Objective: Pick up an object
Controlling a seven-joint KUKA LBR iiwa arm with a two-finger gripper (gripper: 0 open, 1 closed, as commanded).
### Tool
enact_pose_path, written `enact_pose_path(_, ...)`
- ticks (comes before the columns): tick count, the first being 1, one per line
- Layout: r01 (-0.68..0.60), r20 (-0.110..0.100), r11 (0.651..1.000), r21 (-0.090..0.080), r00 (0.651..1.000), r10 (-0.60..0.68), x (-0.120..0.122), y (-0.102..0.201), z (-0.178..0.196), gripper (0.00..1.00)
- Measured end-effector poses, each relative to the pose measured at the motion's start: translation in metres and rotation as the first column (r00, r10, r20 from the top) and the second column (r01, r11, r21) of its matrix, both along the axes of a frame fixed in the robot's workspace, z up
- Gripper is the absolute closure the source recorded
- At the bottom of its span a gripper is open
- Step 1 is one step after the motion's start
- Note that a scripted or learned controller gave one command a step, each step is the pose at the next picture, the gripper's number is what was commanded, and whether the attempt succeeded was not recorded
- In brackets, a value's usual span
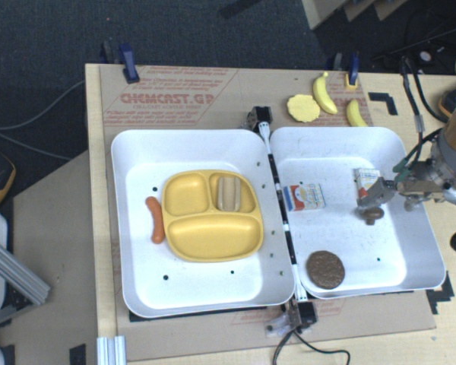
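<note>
— While the gripper (374, 200) hangs low in the right bin (387, 268), is anything lifted?
— Nothing I can confirm; whether it grips is unclear. A small brown lump (373, 216) sits just beneath, a small packet (366, 179) just beside.
— And farther out?
— Carton (304, 197) and brown disc (324, 268) lie untouched. The pick remains undone.

A yellow tray (211, 226) with a bun (228, 193) fills the left bin (137, 280), a sausage (156, 220) beside it. In the right bin (395, 268), the gripper (374, 201) hangs at right, over a small brown object (373, 215), near a carton (304, 197) and a patty (324, 269).
</note>
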State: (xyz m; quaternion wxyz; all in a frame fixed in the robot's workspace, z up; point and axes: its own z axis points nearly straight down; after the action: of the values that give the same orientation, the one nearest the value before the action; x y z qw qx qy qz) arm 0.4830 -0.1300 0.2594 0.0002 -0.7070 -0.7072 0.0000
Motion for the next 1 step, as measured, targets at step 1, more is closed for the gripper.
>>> enact_pose_path(1,0.002,-0.006,1.000,0.000,1.000,-0.002,0.0479,-0.0332,-0.1370,0.00)
